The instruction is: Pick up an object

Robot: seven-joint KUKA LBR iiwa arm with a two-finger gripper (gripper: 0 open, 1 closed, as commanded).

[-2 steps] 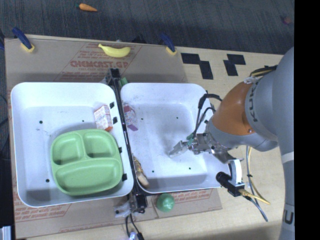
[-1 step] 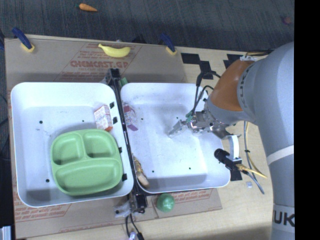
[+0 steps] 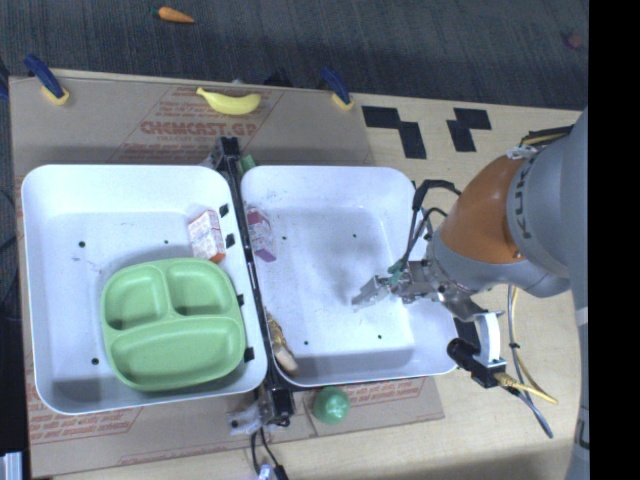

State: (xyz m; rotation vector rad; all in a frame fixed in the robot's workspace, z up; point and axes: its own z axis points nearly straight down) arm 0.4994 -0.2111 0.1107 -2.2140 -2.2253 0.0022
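Cardboard bench (image 3: pixel 150 128) bears 2 white bins (image 3: pixel 330 358), the pincer (image 3: pixel 372 290) apparently released, gripping nothing.

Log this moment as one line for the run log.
tool: low in right bin, nothing seen held | green tray: left bin | banana: outside bins
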